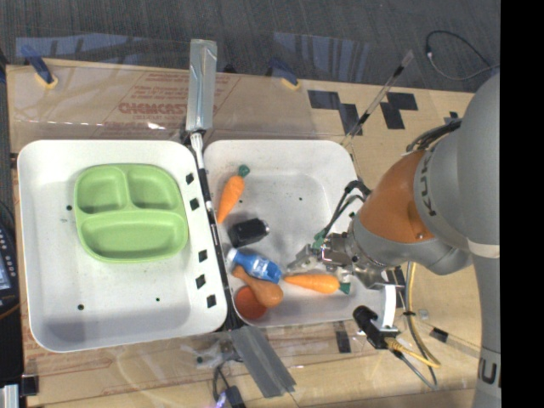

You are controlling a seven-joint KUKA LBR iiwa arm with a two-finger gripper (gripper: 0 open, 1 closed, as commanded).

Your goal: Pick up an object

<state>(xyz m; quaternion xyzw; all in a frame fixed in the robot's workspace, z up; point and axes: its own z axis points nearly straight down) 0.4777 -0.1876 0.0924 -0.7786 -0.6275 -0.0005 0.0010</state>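
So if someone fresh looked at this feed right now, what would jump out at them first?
Probably the bright green divided plate, alone in the left bin. Next, the arm's orange band over the right bin, with the gripper low beside an orange carrot near the front wall. Another carrot, a black object and a blue one lie along that bin's left side.

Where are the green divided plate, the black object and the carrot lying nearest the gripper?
green divided plate (pixel 130 210): camera view, on the ridge between its compartments.
black object (pixel 249 229): camera view, on its top middle.
carrot nearest the gripper (pixel 313 284): camera view, on the middle of its orange body.
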